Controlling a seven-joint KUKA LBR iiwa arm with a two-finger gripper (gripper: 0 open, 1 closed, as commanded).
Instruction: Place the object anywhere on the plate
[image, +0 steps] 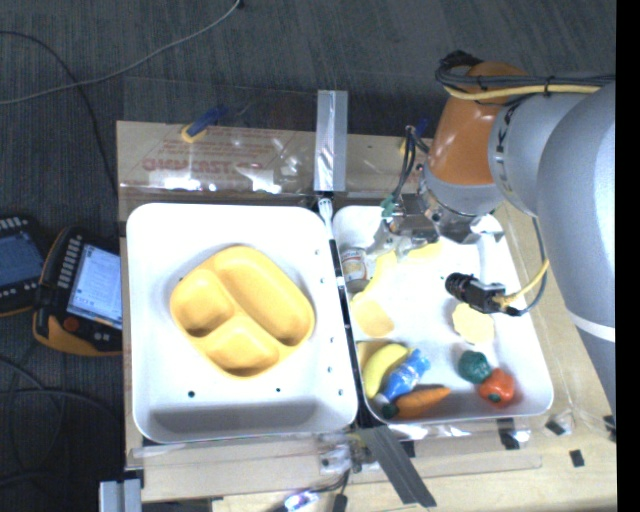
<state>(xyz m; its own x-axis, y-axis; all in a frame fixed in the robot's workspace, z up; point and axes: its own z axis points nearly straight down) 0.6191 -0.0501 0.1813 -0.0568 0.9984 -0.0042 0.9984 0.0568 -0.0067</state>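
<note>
Grey, smooth, rounded arm housing (570, 190), bulky and pale with a soft sheen. Orange band (468, 125) above the wrist, glossy, domed. Black cables looped over the orange top and trailing down beside the wrist. Thin yellow cable curving along the grey link. Small black cylindrical fitting (470, 290) below the metallic wrist hardware.

Plate (241, 308) in left bin (150, 395)

Robot lab: bench (150, 140), teach pendant (80, 295).
</note>
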